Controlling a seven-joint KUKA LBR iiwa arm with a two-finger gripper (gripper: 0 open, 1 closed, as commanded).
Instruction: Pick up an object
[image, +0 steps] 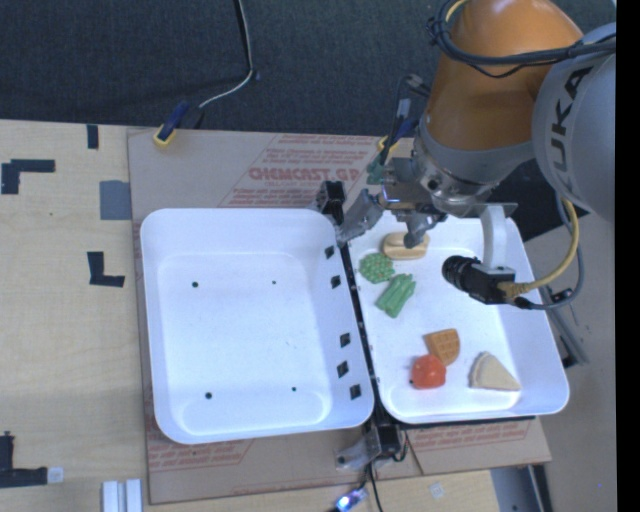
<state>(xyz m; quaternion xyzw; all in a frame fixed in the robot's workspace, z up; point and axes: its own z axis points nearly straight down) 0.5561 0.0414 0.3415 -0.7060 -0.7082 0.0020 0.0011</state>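
Camera view, from my remote seat, quick tally:

- Two white bins side by side on a cardboard sheet (300, 170): left bin (165, 235) and right bin (545, 395), their inner rims touching along a seam with black clips.
- One arm (500, 70), grey with an orange band, reaching over the far end of the right bin.
- One gripper (412, 238), low at the far part of the right bin, right at the tan piece; fingers too hidden for me to tell whether released or clenched.
- Six items counted in the right bin, one of each:
- One tan flat piece (405, 250), far end, at the gripper tip, partly covered.
- One green round bumpy piece (376, 267), near the seam, just beside the tan one.
- One green long pod-like piece (396, 295), just beside the round green one, on its near side.
- One orange wedge (443, 345).
- One red round piece (428, 372), just beside the orange wedge.
- One pale cream wedge (493, 373), near right corner.
- One black cylinder (472, 277) hanging off the arm with a yellow cable.
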